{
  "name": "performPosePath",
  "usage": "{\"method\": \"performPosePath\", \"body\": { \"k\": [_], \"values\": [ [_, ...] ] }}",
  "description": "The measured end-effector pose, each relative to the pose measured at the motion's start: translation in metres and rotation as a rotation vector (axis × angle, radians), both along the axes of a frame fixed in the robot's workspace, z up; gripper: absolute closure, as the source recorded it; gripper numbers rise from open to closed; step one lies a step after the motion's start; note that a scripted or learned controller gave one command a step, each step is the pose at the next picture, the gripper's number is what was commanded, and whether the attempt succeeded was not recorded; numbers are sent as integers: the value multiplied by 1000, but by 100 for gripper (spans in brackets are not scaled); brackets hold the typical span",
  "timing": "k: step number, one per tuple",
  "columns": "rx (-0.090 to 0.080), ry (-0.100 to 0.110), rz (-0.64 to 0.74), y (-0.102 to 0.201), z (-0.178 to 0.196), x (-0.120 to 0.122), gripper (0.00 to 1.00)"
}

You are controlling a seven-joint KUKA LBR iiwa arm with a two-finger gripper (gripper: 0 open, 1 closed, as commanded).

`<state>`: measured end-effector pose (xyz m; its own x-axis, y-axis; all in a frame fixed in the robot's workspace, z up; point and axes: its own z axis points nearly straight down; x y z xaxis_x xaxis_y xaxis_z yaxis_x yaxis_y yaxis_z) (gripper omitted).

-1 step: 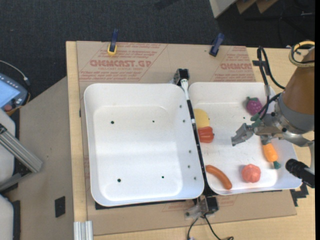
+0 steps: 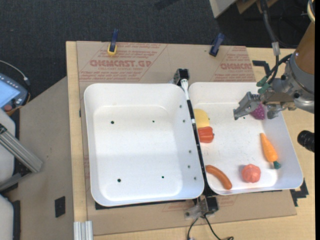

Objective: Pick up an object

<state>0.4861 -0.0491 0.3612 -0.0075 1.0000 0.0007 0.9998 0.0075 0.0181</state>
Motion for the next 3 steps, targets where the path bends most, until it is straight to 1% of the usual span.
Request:
{"method": "performPosePath", "body": {
  "k": [1, 2, 3],
  "values": [
    [2, 10, 3, 76, 46, -6, 0],
    [-1, 13, -6, 71, 53, -6, 100],
    [2, 0, -4, 91, 182, -6, 100]
  ]
}}
